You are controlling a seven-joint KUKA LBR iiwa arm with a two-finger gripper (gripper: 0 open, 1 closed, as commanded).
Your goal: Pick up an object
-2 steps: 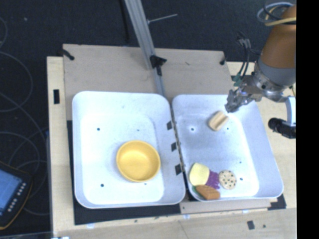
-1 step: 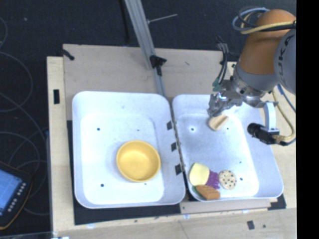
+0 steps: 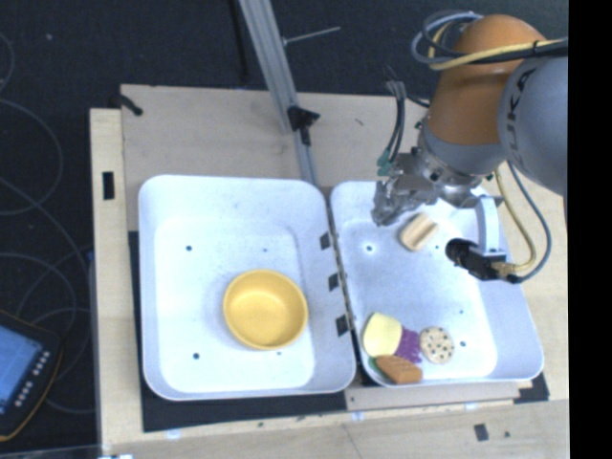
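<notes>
Your gripper (image 3: 392,204) hangs over the far-left corner of the right bin (image 3: 507,342). You cannot tell from this slant how it is set, since the wrist housing hides the tips.

The nearest thing to take is the tan block (image 3: 418,231), lying on the bin floor just beside the gripper, toward the right and a little nearer the camera. Its long axis runs on a diagonal, from lower left to upper right. It looks smooth and matte, with rounded ends, rather like a small bread roll or a wooden peg.

The other candidates sit well apart, bunched in the near corner of that bin: a pale yellow wedge (image 3: 382,333), a purple piece (image 3: 409,344), an orange-brown piece (image 3: 400,370) and a speckled round cookie (image 3: 436,344). They touch or overlap, so a clean grasp there looks harder.

In the left bin (image 3: 172,218) you have a yellow bowl (image 3: 265,308), round, glossy and upright.
</notes>
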